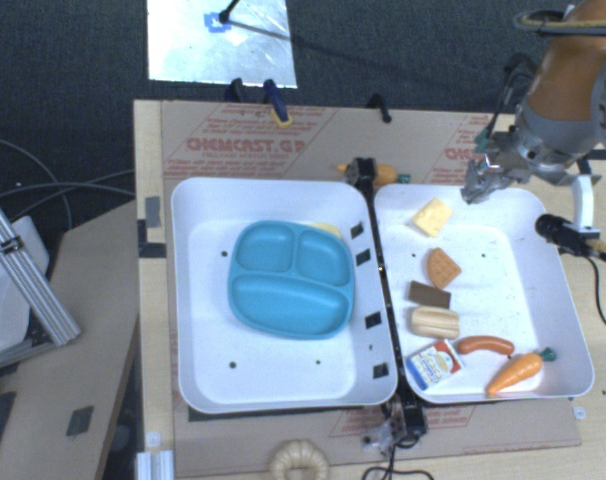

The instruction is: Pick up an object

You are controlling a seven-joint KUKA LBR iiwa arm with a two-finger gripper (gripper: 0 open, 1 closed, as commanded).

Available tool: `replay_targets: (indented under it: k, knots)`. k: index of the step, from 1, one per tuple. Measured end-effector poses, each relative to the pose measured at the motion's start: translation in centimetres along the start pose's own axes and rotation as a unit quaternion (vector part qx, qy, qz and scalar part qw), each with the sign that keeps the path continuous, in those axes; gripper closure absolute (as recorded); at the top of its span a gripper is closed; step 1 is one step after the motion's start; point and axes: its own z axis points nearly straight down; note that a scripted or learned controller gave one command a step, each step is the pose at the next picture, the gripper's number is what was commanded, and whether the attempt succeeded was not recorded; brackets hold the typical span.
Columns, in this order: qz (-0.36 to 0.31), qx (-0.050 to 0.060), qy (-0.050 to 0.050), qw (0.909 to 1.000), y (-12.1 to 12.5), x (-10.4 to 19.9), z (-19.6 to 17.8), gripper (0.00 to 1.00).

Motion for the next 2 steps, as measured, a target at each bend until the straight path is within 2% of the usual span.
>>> replay_targets:
  k: [1,2]
  knots:
    - [0.0,0.002,0.0,1.0,0.1,0.0,0.2,1.0]
    - [-0.003,0.003,0.001,1.0,-1.1,5.0,-0.9,1.0]
